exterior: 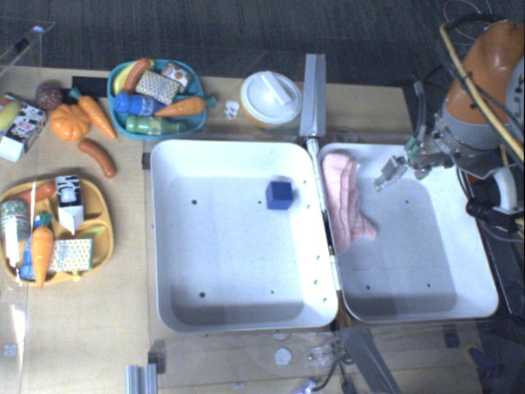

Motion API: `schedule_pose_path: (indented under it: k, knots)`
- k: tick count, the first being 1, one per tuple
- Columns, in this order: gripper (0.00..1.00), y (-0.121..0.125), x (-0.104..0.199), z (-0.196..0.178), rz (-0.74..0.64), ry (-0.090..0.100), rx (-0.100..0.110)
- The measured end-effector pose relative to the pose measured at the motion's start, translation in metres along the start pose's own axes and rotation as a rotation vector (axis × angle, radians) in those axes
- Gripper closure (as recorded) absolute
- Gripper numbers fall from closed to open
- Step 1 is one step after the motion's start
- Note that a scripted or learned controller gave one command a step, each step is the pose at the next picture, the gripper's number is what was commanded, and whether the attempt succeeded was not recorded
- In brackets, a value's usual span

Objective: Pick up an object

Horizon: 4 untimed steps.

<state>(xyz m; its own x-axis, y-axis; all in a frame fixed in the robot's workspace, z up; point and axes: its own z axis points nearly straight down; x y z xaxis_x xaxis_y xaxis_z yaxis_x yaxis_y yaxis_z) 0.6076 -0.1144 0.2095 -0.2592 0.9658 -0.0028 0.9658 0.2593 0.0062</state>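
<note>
In right bin [426,302], near its far edge: tool [394,171], poised above bare floor, grip state impossible to tell. Step judged: approach, nothing lifted. Next: descent onto a target. Pink cloth [344,203] along same bin's left wall; blue cube [280,194] in left bin [230,294].
</note>
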Motion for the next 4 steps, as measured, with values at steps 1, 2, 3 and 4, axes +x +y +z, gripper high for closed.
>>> schedule_pose_path:
  k: [1, 2, 3, 4]
  knots:
    - [0.00, -0.067, -0.001, -0.037, 0.023, 0.001, 0.002]
    - [0.00, -0.049, 0.039, 0.106, 0.087, 0.003, 0.006]
    - [0.00, -0.003, 0.012, 0.120, 0.109, -0.001, -0.005]
    - [1.00, 0.000, 0.012, 0.107, 0.105, -0.002, -0.012]
